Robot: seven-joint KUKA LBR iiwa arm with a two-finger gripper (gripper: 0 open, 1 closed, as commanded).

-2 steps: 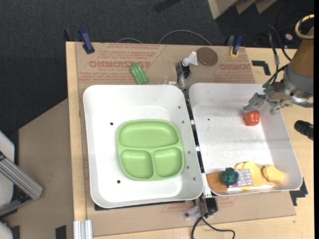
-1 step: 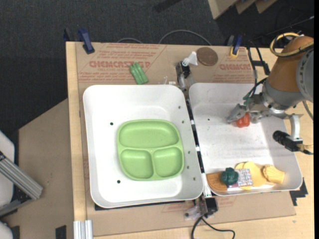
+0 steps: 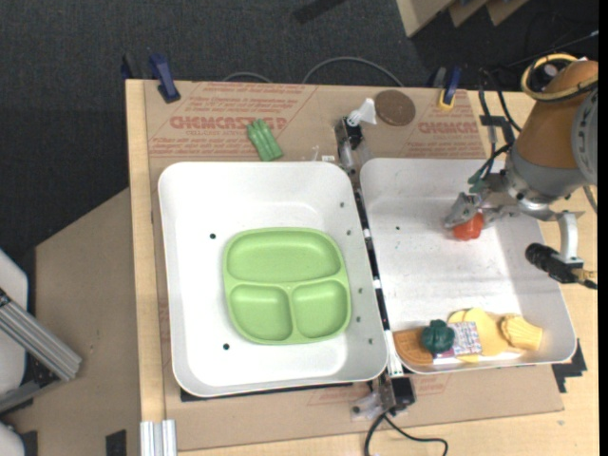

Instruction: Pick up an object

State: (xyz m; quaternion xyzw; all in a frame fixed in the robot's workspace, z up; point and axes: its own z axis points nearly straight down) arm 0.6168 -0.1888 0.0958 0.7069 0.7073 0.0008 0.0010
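Observation:
In the right bin (image 3: 427, 264), a small red object (image 3: 467, 228) lies in the far half on the white floor. My gripper (image 3: 465, 215) sits right over it, low and touching or nearly touching its top; the grey wrist hides the contact. The arm comes in from the right, its orange band (image 3: 551, 131) above the wrist. A cluster lies along the near edge of the same bin: a dark green piece (image 3: 437, 336), a pale yellow toy (image 3: 486, 329), a ridged yellow piece (image 3: 522, 331) and a brown rounded piece (image 3: 408, 347).
The left bin (image 3: 190, 217) holds a green divided plate (image 3: 285, 285). On the cardboard behind the bins lie a green ridged item (image 3: 265, 141), a brown disc (image 3: 394, 108) and a small white piece (image 3: 359, 117). A black cable end (image 3: 556, 259) hangs beside the wrist.

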